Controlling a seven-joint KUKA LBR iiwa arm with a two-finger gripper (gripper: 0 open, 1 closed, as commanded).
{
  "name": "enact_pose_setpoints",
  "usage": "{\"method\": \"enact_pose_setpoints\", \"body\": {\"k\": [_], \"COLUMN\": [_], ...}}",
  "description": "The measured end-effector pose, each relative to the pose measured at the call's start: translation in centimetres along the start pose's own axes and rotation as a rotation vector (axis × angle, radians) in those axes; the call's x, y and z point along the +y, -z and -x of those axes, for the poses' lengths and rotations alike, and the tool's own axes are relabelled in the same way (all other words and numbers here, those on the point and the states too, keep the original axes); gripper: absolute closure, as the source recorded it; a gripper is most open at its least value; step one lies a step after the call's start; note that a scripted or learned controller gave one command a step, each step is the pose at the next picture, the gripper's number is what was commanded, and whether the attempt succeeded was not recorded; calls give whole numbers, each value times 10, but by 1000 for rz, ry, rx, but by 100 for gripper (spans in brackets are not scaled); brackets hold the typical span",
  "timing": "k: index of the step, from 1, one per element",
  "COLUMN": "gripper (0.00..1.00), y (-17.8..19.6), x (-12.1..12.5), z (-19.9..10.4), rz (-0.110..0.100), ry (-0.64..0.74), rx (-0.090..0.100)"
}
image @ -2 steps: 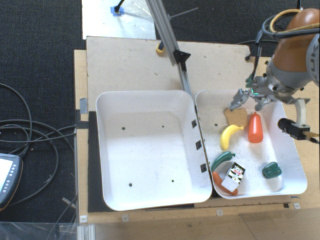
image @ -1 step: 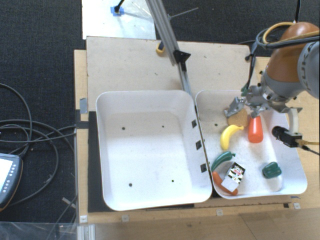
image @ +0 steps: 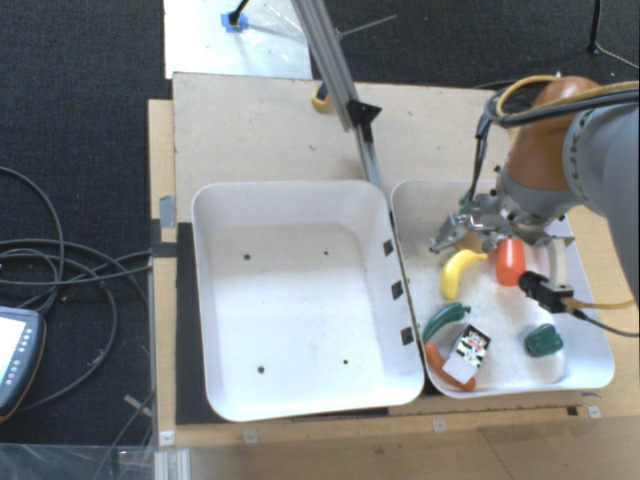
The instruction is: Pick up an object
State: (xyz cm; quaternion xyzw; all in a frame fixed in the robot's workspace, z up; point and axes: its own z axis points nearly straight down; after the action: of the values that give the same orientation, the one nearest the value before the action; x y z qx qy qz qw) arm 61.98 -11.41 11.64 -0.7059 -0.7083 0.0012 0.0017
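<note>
The right bin (image: 592,366) holds several small objects. A yellow banana-shaped toy (image: 458,271) lies near its middle, with an orange-red cylinder (image: 510,260) just to its right. My gripper (image: 470,230) hangs low over the bin's back part, directly above and touching or nearly touching these two. A dark green lump (image: 543,341) sits at the front right. A long green piece (image: 445,320), an orange piece (image: 441,364) and a small black, white and red box (image: 468,350) cluster at the front left.
The left bin (image: 215,218) stands beside the right one, sharing a wall (image: 398,288) with black clips. A slanted grey pole (image: 335,58) crosses the bench behind the bins. A yellow cable loops over the arm's wrist (image: 545,148).
</note>
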Motion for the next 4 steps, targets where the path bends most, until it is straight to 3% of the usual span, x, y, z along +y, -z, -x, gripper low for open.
{"method": "enact_pose_setpoints", "body": {"k": [1, 2, 4], "gripper": [0, 100, 100], "y": [-24, -11, 98], "x": [2, 3, 15], "z": [1, 1, 18], "rz": [7, 13, 13], "ry": [-1, -1, 1], "rx": [-3, -2, -3]}}
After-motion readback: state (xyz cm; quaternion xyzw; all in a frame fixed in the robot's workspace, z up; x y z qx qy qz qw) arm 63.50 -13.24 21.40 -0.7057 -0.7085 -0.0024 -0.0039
